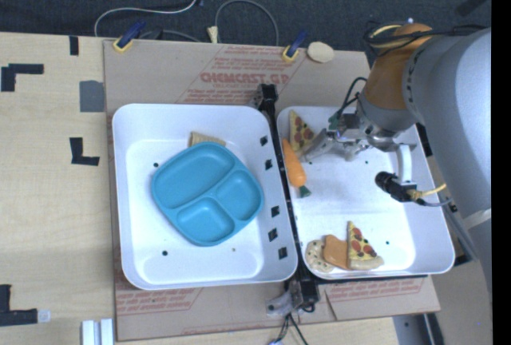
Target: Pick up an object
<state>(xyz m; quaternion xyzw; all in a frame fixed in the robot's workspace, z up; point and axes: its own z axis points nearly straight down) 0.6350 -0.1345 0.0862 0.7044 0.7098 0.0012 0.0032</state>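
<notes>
The right bin (415, 231) holds a pizza slice (300, 130) at its far left corner. An orange carrot (295, 166) lies along the left wall just below it. A second pizza slice (362, 247) rests on a brown cookie (325, 254) at the near edge. My gripper (331, 148) hangs low over the bin's far part, just right of the first pizza slice and the carrot. It is open, with nothing between its fingers.
The left bin (132, 176) holds a blue divided plate (207, 192) with a tan piece (204, 139) poking out behind it. A black cable end (393, 184) hangs from the wrist over the right bin. The arm's grey body covers the right side.
</notes>
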